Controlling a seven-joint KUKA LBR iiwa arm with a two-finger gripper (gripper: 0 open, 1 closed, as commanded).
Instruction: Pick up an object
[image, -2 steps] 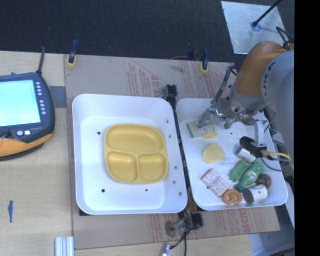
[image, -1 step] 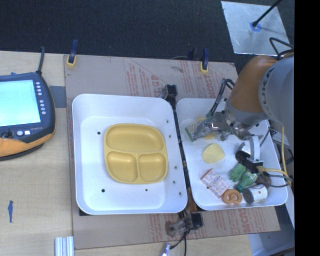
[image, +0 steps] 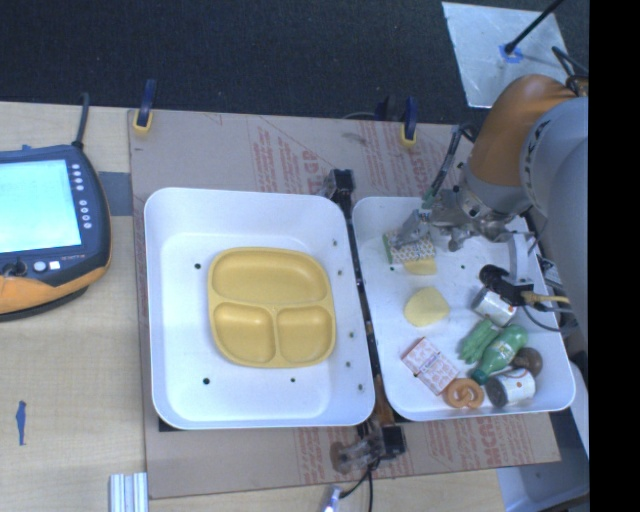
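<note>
My gripper (image: 410, 243) is low over the far left part of the right bin (image: 385, 385). It sits right above a small yellow block (image: 421, 266), touching or nearly touching its far edge. A pale yellow lump (image: 427, 306) lies just nearer in the same bin. Further toward the front are a pink and white packet (image: 430, 363), a brown ring-shaped donut (image: 462, 394), a green toy (image: 492, 345), a small silver can (image: 492, 303) and a white cup with red (image: 515, 386).
The left bin (image: 170, 380) holds a yellow divided plate (image: 272, 305). A control tablet (image: 45, 225) lies on the bench at far left. Clamps (image: 408, 120) hold the cardboard at the back. The arm's grey body (image: 545, 160) hangs over the right bin's far right corner.
</note>
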